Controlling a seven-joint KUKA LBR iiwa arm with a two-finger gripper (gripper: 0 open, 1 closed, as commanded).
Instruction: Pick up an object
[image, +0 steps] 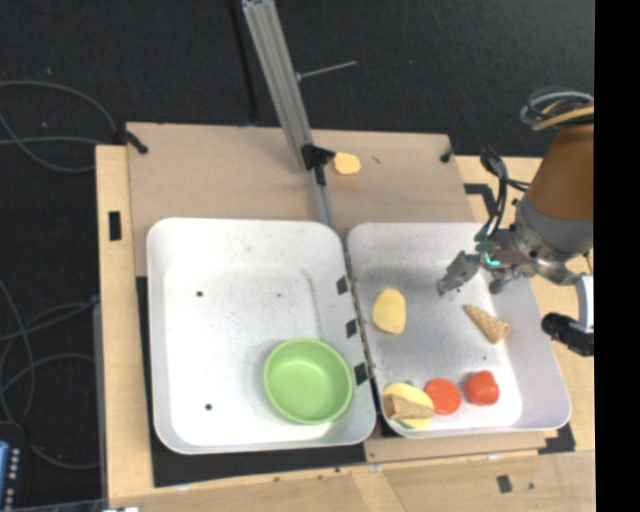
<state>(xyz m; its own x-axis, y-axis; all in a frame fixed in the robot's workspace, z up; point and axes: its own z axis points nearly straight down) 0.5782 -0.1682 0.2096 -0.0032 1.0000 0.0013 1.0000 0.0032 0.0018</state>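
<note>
Grey tool (478, 276) sits over the upper right part of your right bin (420, 250), fingers (455, 275) spread apart, nothing between them. It's released, not gripping. Orange band of the arm (565, 175) shows above it at the right edge of the view, with cables looped over the top.

Closest item to the tool: a tan wedge-shaped piece (487, 322) just below and slightly right of the fingers, lying on the bin floor, apart from the tool. To the lower left of the tool you have a yellow rounded object (390, 311), near the left wall of the right bin, also untouched.

Along the front edge of the right bin, left to right: a yellow and tan item (408, 405) in the front left corner, an orange-red round object (442, 396) just beside it, then a red object (482, 388) near that. All three are well apart from the tool.

Left bin (200, 270) holds a green bowl (307, 379), upright, in its front right area, close to the divide between the bins.

Beyond the bins, on the table (220, 170), a small yellow-orange piece (347, 163) lies next to the base of a grey metal rail (278, 80) that runs up out of the view. Table is tan board; black floor with cables around it.
</note>
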